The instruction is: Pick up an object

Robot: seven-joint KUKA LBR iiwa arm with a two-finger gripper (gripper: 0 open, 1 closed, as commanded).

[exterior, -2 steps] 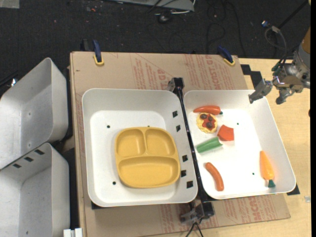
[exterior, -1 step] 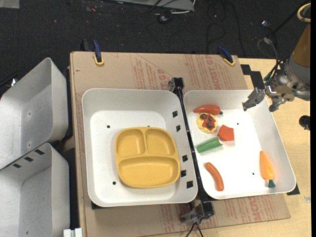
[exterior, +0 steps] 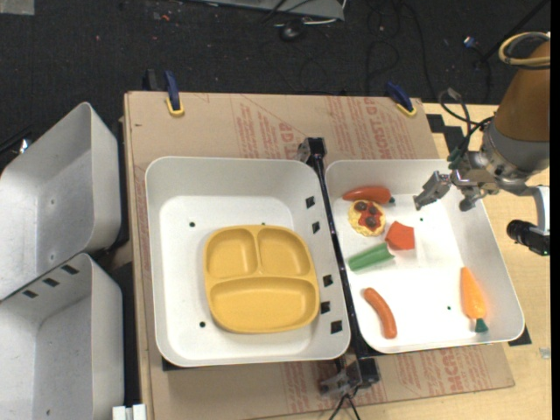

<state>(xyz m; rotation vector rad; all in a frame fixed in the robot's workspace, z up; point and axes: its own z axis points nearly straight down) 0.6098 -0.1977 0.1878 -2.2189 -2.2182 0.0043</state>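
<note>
The right bin [exterior: 503, 261] holds several toy foods: a red chili [exterior: 367, 194], a small round pizza [exterior: 367, 218], a red block [exterior: 401, 235], a green pepper [exterior: 370, 257], a sausage [exterior: 381, 311] and an orange carrot [exterior: 473, 296]. My gripper [exterior: 447, 194] hangs over the bin's upper right part, to the right of the chili and pizza. Its two dark fingers stand spread, open, with nothing between them. It touches none of the foods.
The left bin [exterior: 175, 199] carries a yellow divided plate [exterior: 261, 278]. A black divider [exterior: 331, 252] runs between the two bins. Two white trays [exterior: 52, 234] sit off the bench at the left. Cables lie on the dark floor behind.
</note>
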